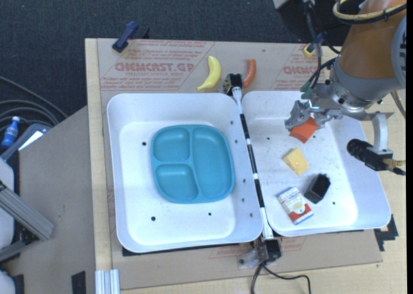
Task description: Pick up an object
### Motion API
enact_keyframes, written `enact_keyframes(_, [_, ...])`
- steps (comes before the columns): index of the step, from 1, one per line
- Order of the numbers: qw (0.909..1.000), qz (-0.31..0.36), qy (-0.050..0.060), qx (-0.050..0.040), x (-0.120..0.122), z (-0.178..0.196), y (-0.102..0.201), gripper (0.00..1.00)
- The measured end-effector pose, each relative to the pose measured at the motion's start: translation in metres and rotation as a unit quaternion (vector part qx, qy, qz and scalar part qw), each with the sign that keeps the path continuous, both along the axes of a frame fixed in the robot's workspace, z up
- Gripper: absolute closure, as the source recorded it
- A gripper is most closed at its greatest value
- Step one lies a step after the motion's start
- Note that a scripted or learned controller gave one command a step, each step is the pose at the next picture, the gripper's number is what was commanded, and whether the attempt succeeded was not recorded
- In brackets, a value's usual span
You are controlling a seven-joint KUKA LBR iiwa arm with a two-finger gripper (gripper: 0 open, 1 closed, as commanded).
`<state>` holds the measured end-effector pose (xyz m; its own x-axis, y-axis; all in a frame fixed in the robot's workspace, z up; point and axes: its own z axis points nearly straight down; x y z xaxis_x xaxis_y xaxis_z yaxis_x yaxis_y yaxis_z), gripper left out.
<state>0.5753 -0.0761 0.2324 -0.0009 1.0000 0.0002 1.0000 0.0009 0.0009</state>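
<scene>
My gripper [306, 120] is low over the back of the right bin [368, 212]. It is shut on a small orange block [302, 133], which sticks out tilted below the fingertips. Its upper part is hidden by the gripper. Toward the front of the same bin lie a yellow block [296, 161], a black object [317, 187] and a small red-and-white carton [295, 204], all apart from the gripper.
The left bin [129, 222] holds a blue divided plate [192, 161]. A toy banana [210, 73] and an orange sausage-shaped toy [249, 72] lie on the board behind the bins. A black fixture [364, 151] juts over the right bin's right rim.
</scene>
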Motion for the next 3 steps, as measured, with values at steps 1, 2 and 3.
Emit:
enact_keyframes(1, [1.0000,0.000,0.002,0.0006,-0.064,0.036,0.028,1.00])
enact_keyframes(2, [1.0000,-0.001,0.002,0.0005,-0.060,0.032,0.020,1.00])
enact_keyframes(3, [1.0000,0.000,0.002,0.0007,-0.096,0.039,0.013,1.00])
